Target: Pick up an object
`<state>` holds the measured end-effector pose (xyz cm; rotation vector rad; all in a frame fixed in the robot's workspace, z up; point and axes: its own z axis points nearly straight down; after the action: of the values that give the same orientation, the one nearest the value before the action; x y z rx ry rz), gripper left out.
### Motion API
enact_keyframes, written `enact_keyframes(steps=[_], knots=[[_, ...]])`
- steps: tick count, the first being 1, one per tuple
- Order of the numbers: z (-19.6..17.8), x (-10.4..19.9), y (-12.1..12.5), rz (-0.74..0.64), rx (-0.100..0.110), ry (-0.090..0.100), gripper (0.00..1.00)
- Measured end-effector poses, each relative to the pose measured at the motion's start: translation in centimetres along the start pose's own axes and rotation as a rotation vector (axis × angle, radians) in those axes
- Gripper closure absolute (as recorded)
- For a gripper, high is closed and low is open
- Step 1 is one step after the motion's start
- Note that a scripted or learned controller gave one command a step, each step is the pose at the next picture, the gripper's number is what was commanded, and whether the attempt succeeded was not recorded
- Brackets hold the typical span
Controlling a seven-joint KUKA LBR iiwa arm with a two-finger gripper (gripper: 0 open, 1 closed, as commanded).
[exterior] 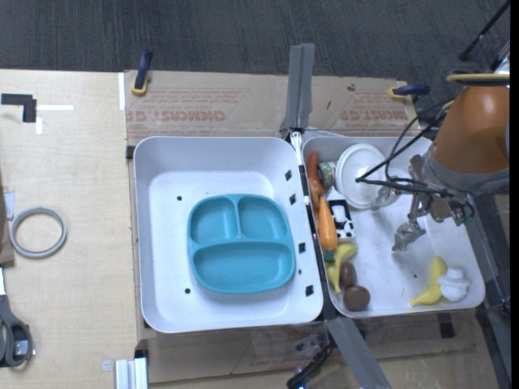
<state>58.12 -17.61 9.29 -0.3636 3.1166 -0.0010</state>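
From the overhead camera view, the right bin (381, 294) holds the candidates for picking: an orange carrot (325, 221) lying along its left wall, a small banana (339, 259) just below it, two brown rounded pieces (353, 290) near the front left corner, a white round dish (358, 173) toward the back, and a yellow and white item (442, 284) in the front right corner. The left bin (162, 217) carries a blue divided plate (241, 244). The gripper (405, 237) hangs over the bare middle floor of the right bin, apart from every object, with nothing seen between its fingers; whether they are spread or closed is too small and cluttered to tell. The main risk, as I judge it, is a close on nothing: straight below there is only bin floor, so a descent here would miss. Most objects crowd the left wall, where a finger could strike the wall or nudge a neighbour and shove the target aside. The grey arm with its orange band (478, 128) reaches in from the right, wrist pointing steeply down, cables trailing across the dish.
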Motion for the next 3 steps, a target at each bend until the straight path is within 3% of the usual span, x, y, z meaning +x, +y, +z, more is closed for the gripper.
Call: enact_keyframes(steps=[1,3], knots=[[0.0,8.3,-1.5,-0.031,-0.001,0.002,0.00],[0.0,5.5,-3.3,-0.249,0.000,-0.001,0.00]])
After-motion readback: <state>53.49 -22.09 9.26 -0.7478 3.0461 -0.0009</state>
